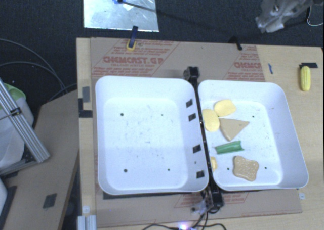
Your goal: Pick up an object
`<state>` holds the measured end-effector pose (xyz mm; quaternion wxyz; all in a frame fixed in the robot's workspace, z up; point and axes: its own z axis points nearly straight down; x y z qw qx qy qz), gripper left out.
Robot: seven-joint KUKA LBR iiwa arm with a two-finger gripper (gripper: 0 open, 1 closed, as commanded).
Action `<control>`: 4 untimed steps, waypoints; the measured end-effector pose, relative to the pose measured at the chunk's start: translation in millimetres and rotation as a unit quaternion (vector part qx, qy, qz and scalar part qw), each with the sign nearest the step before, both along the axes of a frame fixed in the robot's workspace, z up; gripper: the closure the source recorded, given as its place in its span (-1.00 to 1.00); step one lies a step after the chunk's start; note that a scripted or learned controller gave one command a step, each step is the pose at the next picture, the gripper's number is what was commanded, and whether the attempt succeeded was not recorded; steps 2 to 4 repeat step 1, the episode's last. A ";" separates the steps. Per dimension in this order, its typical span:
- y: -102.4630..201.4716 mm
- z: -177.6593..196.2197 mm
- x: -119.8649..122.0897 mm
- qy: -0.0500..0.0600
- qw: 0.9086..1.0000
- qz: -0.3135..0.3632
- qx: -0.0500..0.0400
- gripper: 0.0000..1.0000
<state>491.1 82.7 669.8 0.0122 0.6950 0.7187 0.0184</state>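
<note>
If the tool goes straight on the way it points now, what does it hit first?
Likely just the dark floor. The blurred tool hangs beyond the far edge of the bench, seemingly pointing down, well clear of the right bin. Depth is unclear, so treat this as a guess.

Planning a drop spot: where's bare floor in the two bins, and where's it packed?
The left bin is bare floor wall to wall. In the right bin, free strips run along the far wall and the right wall. Crowded near the divider: two yellow pieces, tan wedge, green piece, toast-like piece, and a small yellow bit.
</note>
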 end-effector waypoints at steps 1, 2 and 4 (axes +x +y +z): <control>-0.6 11.1 0.3 -0.002 1.000 0.000 0.000 1.00; -0.6 11.1 0.3 -0.002 1.000 0.000 0.000 1.00; -0.6 11.1 0.3 -0.002 1.000 0.000 0.000 1.00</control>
